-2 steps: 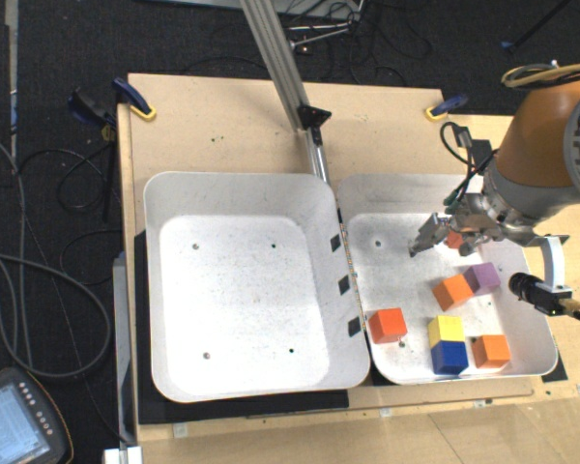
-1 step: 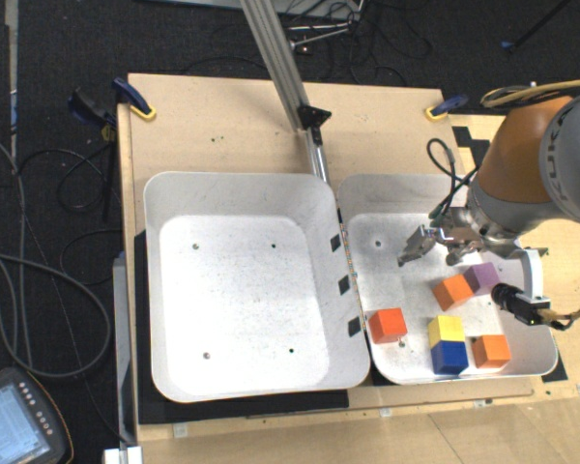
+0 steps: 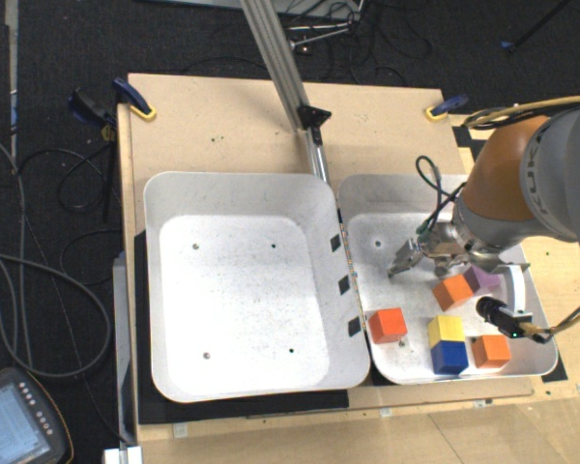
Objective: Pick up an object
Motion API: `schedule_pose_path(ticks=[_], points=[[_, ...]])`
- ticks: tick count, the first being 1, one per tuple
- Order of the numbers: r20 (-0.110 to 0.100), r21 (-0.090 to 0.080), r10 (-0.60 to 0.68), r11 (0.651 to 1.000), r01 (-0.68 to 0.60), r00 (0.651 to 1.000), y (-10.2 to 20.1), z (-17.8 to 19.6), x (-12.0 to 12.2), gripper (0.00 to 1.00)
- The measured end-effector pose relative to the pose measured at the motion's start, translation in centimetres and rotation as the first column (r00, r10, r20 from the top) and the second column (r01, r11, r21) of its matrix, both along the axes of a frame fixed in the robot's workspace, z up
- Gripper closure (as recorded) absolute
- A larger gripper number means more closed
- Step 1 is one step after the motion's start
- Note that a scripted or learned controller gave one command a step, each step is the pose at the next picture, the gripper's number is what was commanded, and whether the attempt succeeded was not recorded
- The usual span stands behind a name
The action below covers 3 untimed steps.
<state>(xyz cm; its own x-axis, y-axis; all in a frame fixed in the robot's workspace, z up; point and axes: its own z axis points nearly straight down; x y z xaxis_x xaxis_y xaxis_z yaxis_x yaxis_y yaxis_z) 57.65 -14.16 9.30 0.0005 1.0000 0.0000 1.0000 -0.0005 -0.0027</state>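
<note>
Jaws (image 3: 403, 262) parted, holding nothing, low over the bare floor of the right bin (image 3: 367, 201). The arm (image 3: 522, 177) reaches in from the right, wrist bent down. Nearby: orange cube (image 3: 453, 290) beside a purple block (image 3: 485, 279); further orange cubes (image 3: 388, 324) (image 3: 490, 351); yellow cube (image 3: 446, 330) touching blue cube (image 3: 449, 357). Left bin (image 3: 164, 259) alongside on the desk (image 3: 222, 114).

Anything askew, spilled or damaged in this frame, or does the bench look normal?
Nothing stands out. The orange cubes, the yellow block, the blue block and a purple piece all lie inside the right bin. The pincer hangs over that bin, touching no block.
</note>
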Motion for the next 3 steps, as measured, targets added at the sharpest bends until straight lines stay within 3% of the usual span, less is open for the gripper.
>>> schedule_pose_path(ticks=[1,3], points=[[0.004,-0.001,0.000,1.000,0.000,1.000,0.0,1.2,0.1,1.00],[0.010,-0.003,0.003,1.000,-0.003,1.000,-0.5,12.9,0.7,1.00]])
